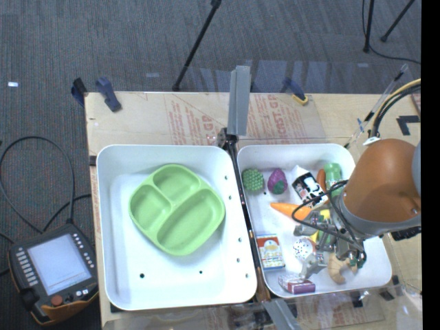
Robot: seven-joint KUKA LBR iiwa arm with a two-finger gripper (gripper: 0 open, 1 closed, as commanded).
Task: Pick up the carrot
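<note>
The grey arm with its orange band [382, 177] reaches in from the right and hangs over the near right part of the right bin [275, 155], its gripper [323, 243] low among the clutter there; wires and small items crowd the tip, so I cannot tell how the jaws stand or whether they pinch anything. The left bin [117, 267] holds a light green divided plate [177, 208] with three compartments, lying a little left of the bin's centre. In the right bin, the carrot [287, 210] lies flat near the middle, its thin end pointing left, with its thick end passing under the gripper's parts. Far from it sit a green knobbly fruit [253, 180] and just to its right a purple one [277, 181]; further right are a small black and white carton [306, 185], a slim orange piece [321, 180] and a green piece [333, 172] by the arm. Near the bin's left wall lies a small red and white box [270, 251], its print too small to read, and at the near edge a small purple and white packet [297, 284]. Red lettering on the cardboard [199, 119] beyond the bins is upside down and not legible.
</note>
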